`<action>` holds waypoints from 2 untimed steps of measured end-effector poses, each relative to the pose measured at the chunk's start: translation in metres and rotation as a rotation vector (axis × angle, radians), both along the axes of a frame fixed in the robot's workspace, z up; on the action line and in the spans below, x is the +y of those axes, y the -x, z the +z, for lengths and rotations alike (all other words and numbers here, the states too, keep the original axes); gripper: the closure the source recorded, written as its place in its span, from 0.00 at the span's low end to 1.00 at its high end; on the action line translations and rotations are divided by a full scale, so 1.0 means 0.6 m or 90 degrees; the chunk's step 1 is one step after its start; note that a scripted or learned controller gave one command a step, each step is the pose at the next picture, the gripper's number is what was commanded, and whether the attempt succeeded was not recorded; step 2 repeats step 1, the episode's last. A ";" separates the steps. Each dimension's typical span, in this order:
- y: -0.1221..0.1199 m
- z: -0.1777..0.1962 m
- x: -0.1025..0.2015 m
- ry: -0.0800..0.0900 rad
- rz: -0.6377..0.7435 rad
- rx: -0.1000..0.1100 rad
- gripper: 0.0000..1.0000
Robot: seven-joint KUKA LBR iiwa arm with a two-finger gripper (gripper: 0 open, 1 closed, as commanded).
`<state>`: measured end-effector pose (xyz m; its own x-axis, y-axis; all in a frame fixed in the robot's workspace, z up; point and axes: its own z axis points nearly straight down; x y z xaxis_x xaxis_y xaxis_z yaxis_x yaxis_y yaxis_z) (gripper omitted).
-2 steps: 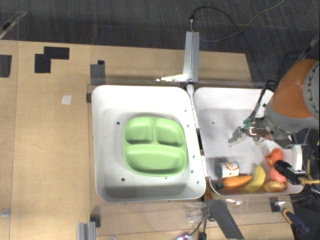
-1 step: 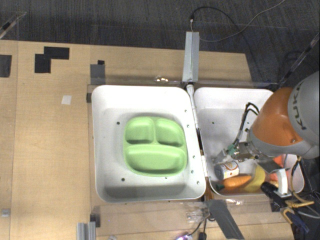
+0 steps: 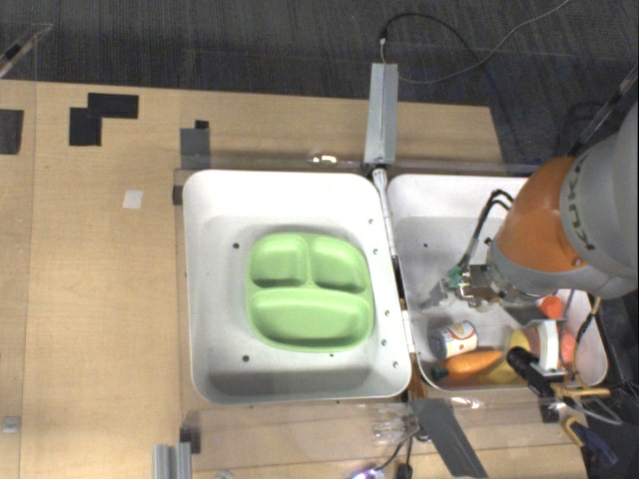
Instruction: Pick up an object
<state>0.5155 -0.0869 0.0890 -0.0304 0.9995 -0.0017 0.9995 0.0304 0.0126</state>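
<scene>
The right bin (image 3: 439, 208) holds a cluster of objects at its near edge. A small white can with a red label (image 3: 457, 340) stands beside an orange carrot-shaped piece (image 3: 474, 363), and a yellow banana-like piece (image 3: 518, 341) lies to their right. My gripper (image 3: 466, 285) hangs low in this bin, just above and behind the can, at the end of the grey arm with its orange band (image 3: 534, 230). Nothing shows as held. The arm hides the right part of the bin.
The left bin (image 3: 215, 267) holds a green divided plate (image 3: 308, 289) at its middle. A grey metal post (image 3: 381, 113) stands behind the wall between the bins. A small red-orange item (image 3: 551, 307) sits near the right bin's right side.
</scene>
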 end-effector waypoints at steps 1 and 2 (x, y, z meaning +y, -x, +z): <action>0.036 0.001 -0.033 0.000 -0.006 -0.005 0.00; 0.036 0.001 -0.033 0.000 -0.006 -0.005 0.00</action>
